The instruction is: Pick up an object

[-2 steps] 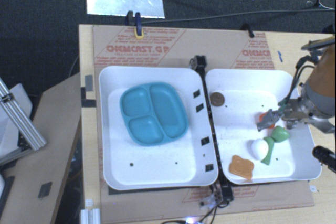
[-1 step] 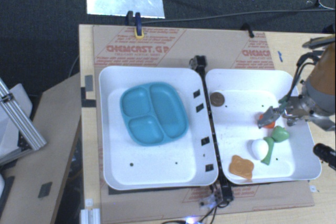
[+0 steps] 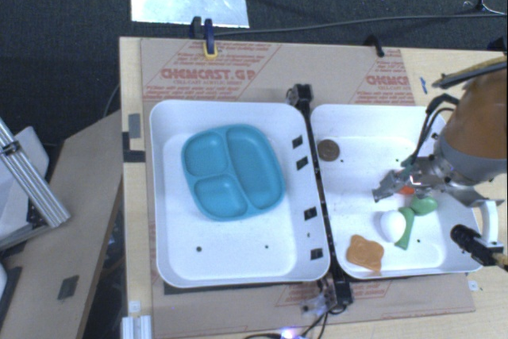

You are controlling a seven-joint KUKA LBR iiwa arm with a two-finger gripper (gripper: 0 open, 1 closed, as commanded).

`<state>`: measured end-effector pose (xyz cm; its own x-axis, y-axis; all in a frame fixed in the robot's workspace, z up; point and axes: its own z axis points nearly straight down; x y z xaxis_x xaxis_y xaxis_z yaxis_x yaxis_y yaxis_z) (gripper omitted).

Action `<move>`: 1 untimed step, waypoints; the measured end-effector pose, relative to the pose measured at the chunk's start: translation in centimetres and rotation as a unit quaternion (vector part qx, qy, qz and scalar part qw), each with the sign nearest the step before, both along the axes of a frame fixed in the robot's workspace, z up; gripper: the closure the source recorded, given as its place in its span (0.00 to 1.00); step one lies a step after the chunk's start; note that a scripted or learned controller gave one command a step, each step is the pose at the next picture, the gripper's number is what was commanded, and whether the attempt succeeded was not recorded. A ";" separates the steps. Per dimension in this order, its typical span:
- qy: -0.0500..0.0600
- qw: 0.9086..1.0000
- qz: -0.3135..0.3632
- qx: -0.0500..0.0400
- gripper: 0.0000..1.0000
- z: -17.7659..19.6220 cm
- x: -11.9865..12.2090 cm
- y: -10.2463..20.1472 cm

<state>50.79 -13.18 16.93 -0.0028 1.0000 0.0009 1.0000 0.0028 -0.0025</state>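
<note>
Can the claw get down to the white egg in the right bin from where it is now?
Probably yes. The claw hovers just above the white egg, with nothing between them. The green piece touches the egg's right side and the orange piece lies close by, so both may get nudged.

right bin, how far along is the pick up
Done: the hand has reached low into the right bin, beside the green piece and white egg-like object. In hand: nothing visibly gripped. Left: grasp and lift; the orange piece and brown disc lie untouched.
</note>
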 end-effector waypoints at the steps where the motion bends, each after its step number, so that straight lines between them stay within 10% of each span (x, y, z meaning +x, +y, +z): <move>1: 0.000 1.000 -0.001 0.000 0.00 -5.1 0.9 0.6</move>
<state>51.65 -12.60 11.82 -0.0016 1.0000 0.0015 1.0000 0.0016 -0.0032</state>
